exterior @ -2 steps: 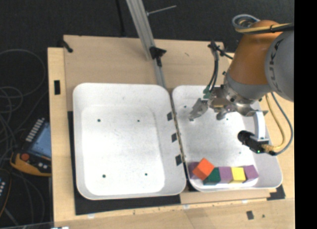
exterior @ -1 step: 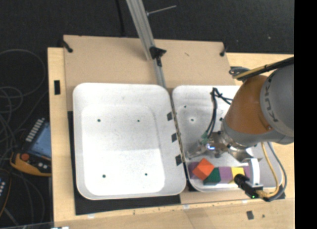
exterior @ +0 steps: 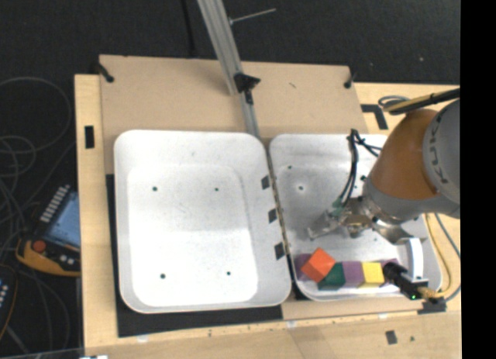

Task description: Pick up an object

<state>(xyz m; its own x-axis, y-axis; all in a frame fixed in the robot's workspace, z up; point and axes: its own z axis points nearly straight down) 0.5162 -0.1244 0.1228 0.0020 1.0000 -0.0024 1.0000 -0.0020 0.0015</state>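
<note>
Orange wooden cube at the right white bin's near wall: lower jaws, spread unclear, squarely over it, clear of green block alongside.

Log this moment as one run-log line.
gripper: over right white bin | orange block, green block, purple block, yellow block: along near wall

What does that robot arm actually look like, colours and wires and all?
The arm is bulky and rounded: a grey shell with a broad orange band above the wrist. Dark cables loop down beside it to a small metal gripper at its tip.
</note>
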